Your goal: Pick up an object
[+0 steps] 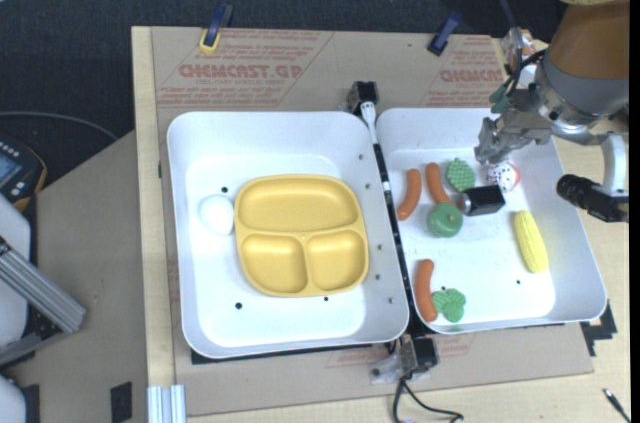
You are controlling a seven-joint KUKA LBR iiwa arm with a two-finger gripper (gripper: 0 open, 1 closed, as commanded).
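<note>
White plastic forms the two shallow bins on the counter (150,211). The left bin (190,151) holds a yellow divided plate (300,234) and, touching its left edge, one white egg (216,213). The right bin (570,281) holds the loose toys from which one is to be picked: three orange sausages (two side by side (409,193) (436,182) near the divider, one lower down (426,289)), one corn cob (529,240), one green ball (445,220), one black cylinder (482,200), one white die with red spots (506,177), and two knobbly green pieces (460,174) (451,303). The hand (496,139) hangs over the upper part of the right bin, just above the die and the upper green piece; nothing is seen between its fingers, and whether they are open or closed cannot be told. All the toys look like light, stiff, smooth plastic, likely slippery. The corn cob lies apart from the rest and would probably be easiest, taken across its middle. The ball may roll.
</note>
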